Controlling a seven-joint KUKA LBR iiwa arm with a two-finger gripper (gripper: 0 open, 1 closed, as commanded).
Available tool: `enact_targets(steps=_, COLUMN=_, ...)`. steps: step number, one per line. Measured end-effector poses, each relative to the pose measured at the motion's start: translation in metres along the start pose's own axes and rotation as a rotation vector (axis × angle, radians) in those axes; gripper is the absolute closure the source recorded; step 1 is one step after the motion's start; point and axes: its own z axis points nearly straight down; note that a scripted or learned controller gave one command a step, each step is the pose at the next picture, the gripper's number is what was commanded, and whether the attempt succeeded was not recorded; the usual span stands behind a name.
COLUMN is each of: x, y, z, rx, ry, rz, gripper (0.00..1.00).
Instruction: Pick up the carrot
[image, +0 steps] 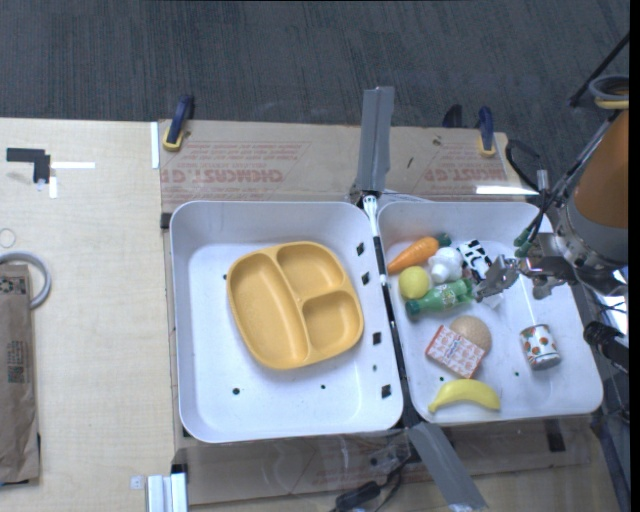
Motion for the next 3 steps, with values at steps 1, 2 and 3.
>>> enact_targets(steps=1, x=-0.001, y=0.000, z=-0.008, rx=0.002, ry=-0.001, rz=0.001, gripper=1.00)
enact_targets(steps=2, x=0.000, y=0.000, z=-0.008, rx=0.002, ry=-0.001, rz=0.001, gripper=0.00)
enact_targets(steps=3, x=0.012, y=0.059, z=0.048, rx=-0.002, ry=-0.001, rz=-0.240, gripper=0.00)
